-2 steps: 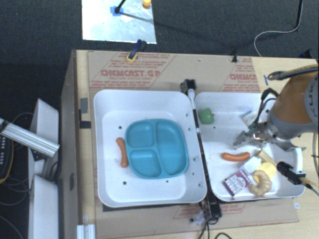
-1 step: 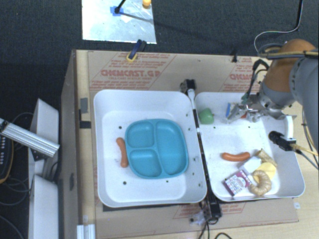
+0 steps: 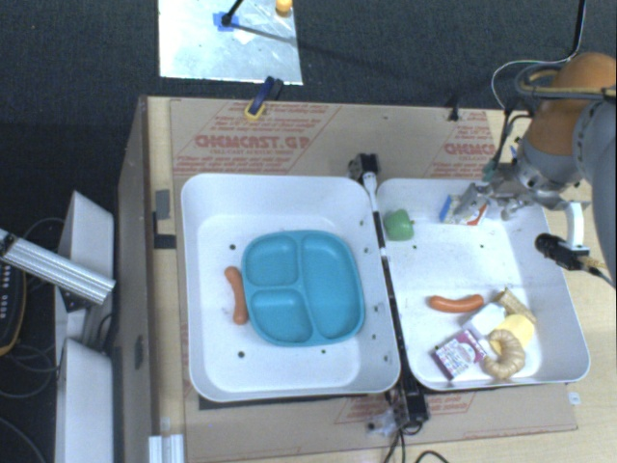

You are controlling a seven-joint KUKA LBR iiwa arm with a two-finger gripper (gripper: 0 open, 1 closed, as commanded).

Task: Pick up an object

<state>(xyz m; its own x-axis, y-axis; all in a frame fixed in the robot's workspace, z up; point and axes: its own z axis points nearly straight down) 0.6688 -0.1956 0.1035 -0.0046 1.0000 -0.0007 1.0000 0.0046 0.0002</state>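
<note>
Gripper [image 3: 474, 206] over right bin's [image 3: 569, 302] far edge, finger state unclear, sausage [image 3: 456, 303] well apart

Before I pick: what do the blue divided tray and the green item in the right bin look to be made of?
Blue tray: likely molded plastic, matte, uniform colour with rounded compartments. Green item: smooth, solid green, probably plastic or rubber toy food; too small to be sure.

Dark carpet floor [image 3: 405, 37], cardboard-topped bench [image 3: 289, 133]
</note>
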